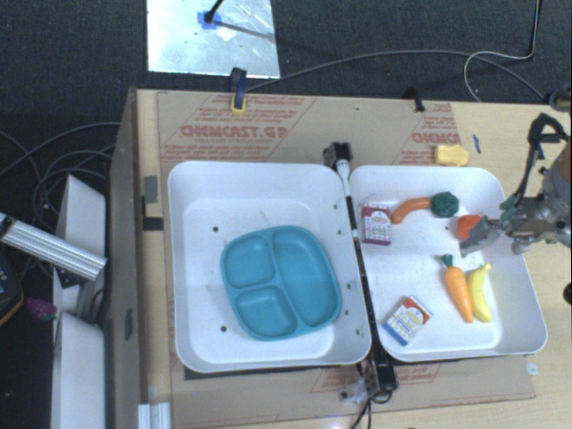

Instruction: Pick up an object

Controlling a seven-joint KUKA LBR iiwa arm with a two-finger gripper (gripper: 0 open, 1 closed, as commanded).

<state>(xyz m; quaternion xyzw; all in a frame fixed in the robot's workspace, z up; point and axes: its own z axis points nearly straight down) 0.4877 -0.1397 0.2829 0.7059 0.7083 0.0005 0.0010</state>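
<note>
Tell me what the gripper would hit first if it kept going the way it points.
The gripper points left across the right bin. A small red-orange object sits right at its tip, likely first; beyond lies the green-topped orange vegetable. Depth is unclear.

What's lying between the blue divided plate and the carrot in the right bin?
In the camera view: the bins' adjoining rims, then bare white floor. The small box sits just below that line between blue plate and carrot.

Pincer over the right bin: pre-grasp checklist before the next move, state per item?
1. Pincer inside right bin: ok.
2. Target by the tip, an orange-red toy: ok, touching or just beside it.
3. Toy actually gripped: cannot tell.
4. Carrot and banana clear of the tip: ok, lower in the bin.
5. Blue tray in left bin, out of the path: ok.
</note>
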